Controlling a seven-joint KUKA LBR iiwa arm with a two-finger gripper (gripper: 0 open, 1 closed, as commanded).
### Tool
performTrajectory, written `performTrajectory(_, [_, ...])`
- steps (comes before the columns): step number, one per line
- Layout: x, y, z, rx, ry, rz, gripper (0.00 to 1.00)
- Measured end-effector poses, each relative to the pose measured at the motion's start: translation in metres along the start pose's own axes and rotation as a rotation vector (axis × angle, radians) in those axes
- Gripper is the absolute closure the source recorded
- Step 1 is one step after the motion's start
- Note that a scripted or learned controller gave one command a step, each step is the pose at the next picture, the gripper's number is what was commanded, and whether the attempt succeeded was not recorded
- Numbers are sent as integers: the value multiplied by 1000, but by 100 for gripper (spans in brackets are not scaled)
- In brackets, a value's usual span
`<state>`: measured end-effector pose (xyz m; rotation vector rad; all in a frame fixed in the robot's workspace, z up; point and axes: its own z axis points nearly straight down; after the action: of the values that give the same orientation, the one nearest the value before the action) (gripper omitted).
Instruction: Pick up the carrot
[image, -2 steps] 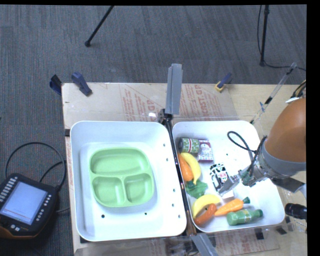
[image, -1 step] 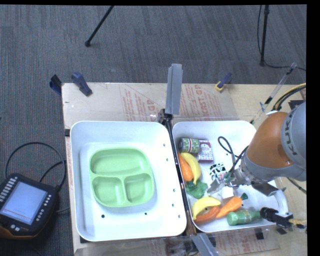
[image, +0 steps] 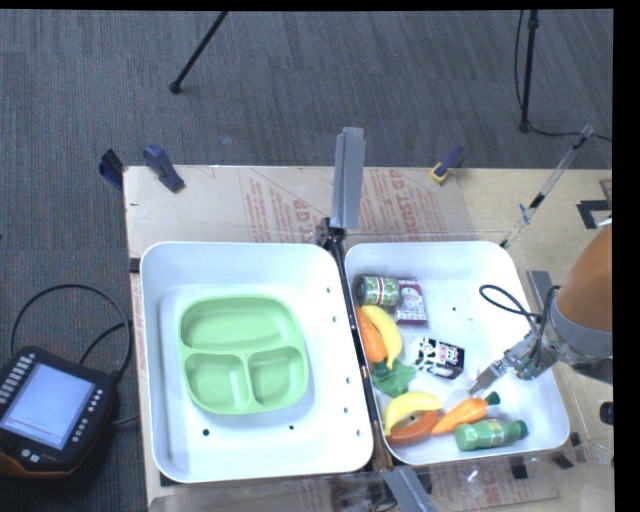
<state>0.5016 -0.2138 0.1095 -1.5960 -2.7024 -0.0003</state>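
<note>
Left bin (image: 160, 300) held a green tray (image: 243, 353); right bin (image: 500, 262) held the toys.
The carrot (image: 463, 412) lay near the front, between a banana (image: 410, 406) and a green bottle (image: 491, 434). The gripper (image: 487, 379) hung just above it; I could not tell how open the jaws were.

Red print on cardboard (image: 290, 205) under my bins, upside down, can't read it. Nothing else legible.

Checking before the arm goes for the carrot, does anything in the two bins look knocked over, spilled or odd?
Nothing looks spilled or damaged. The green bottle and the can lie on their sides in the right bin. The carrot lies beside the bottle, and the green tray sits flat.
</note>
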Motion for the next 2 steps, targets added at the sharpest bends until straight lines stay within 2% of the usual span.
performTrajectory(1, [71,10,25,1,2,-173,0])
performTrajectory(2, [68,11,16,-3,1,-166,100])
